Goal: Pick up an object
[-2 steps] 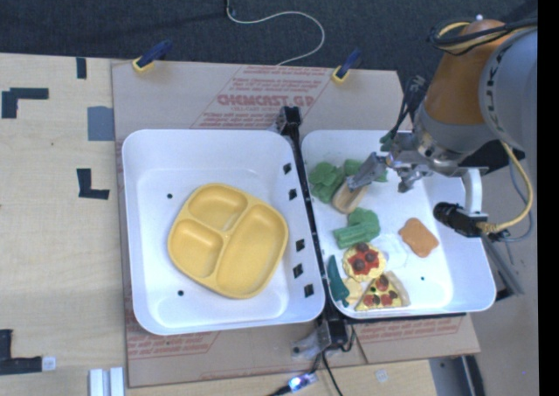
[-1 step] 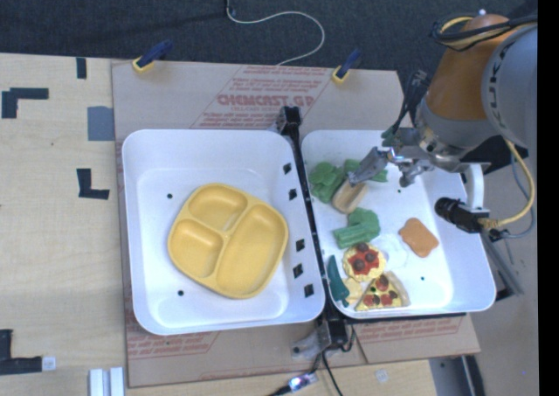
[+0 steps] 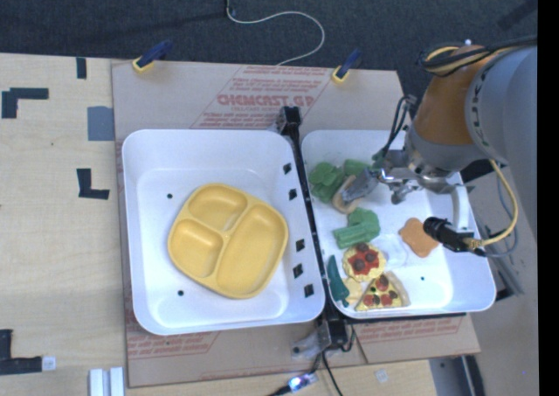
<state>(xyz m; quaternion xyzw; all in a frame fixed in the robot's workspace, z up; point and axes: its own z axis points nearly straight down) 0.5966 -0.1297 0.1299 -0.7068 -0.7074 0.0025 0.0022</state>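
Observation:
The right bin (image 3: 463, 285) holds several toy foods. A green leafy piece (image 3: 326, 180) lies at its left wall, with another green piece (image 3: 356, 166) behind it and a third one (image 3: 358, 228) further forward. A tan piece (image 3: 343, 203) lies between them. Toward the front are a round pizza (image 3: 363, 259), a pizza slice (image 3: 383, 293), a dark green strip (image 3: 336, 279) and an orange piece (image 3: 417, 237). My gripper (image 3: 360, 184) reaches in from the right and hangs low over the tan piece, among the green ones.
The left bin (image 3: 144, 211) holds a yellow divided plate (image 3: 229, 239). A black divider (image 3: 297, 184) runs between the bins. The arm's orange band (image 3: 445, 114) and a cabled black connector (image 3: 441, 231) stand over the right bin's right half.

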